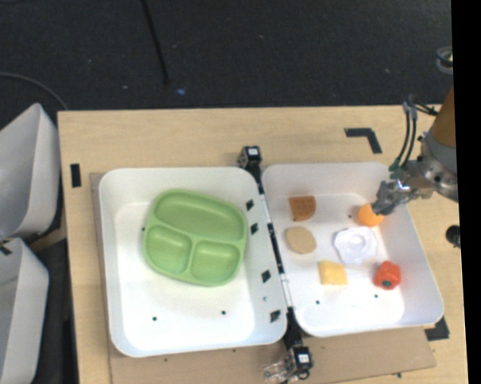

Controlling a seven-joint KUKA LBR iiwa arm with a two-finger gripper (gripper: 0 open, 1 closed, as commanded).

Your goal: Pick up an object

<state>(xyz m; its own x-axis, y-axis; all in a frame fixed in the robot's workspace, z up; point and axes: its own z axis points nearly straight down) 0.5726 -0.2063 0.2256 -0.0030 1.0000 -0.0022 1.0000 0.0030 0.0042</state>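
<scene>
The right bin point(412, 299) holds several small items. A brown block point(302, 207) and a tan round piece point(301, 240) lie toward its left side. A white round piece point(355, 246) sits in the middle, with a yellow block point(333, 273) and a red pepper-like toy point(387, 275) nearer the front. A small orange ball point(370, 215) lies by the bin's right wall. My gripper point(388, 197) reaches in from the right and hangs just above and to the right of the orange ball, close to it.
The left bin point(126, 311) holds a green divided plate point(196, 237) in its upper middle. A black-hinged ridge point(271, 249) separates the two bins. White containers point(17, 181) stand off the bench at far left.
</scene>
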